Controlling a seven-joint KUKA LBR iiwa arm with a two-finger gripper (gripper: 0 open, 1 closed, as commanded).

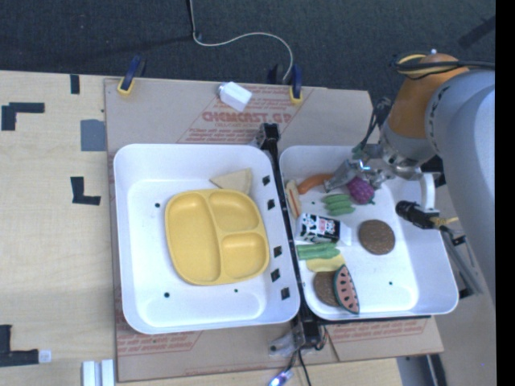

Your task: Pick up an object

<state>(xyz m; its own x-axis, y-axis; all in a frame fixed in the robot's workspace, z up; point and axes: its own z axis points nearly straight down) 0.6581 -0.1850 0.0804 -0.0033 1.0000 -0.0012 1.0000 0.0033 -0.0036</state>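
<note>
My jaws [360,173] hang in the upper part of the right bin [418,292], right of centre in the frame; I cannot tell how they stand. Just below them, touching or nearly so, sits a purple grape bunch [361,190]. I judge it a light, stiff, knobbly plastic toy, apt to roll, so I would pinch it across its widest part. To its left lie a green pod [339,204] and a carrot [310,184]. Lower in the frame lies a brown cookie [376,236], and at left the yellow tray [216,236].
</note>
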